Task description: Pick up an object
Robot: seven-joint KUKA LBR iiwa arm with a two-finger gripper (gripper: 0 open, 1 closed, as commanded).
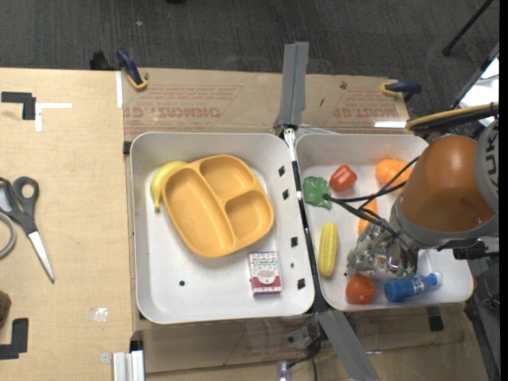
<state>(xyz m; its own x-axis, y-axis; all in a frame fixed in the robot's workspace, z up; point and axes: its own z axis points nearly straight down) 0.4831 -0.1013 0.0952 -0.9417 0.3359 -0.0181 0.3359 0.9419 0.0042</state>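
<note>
Camera view puts your gripper [379,258] low in the right bin [444,296], just above a red tomato [359,289] and beside a blue bottle [410,286]; whether the claw is open or closed you cannot tell, since wrist hardware and cables blur it. The corn cob [326,248] lies just to its left, well clear of the green piece [315,190] and red pepper [342,178] higher up. To grasp well, centre over the tomato, descend straight, and keep clear of the bottle so it doesn't get nudged aside

banana [163,182] mostly behind plate [218,205]
</note>
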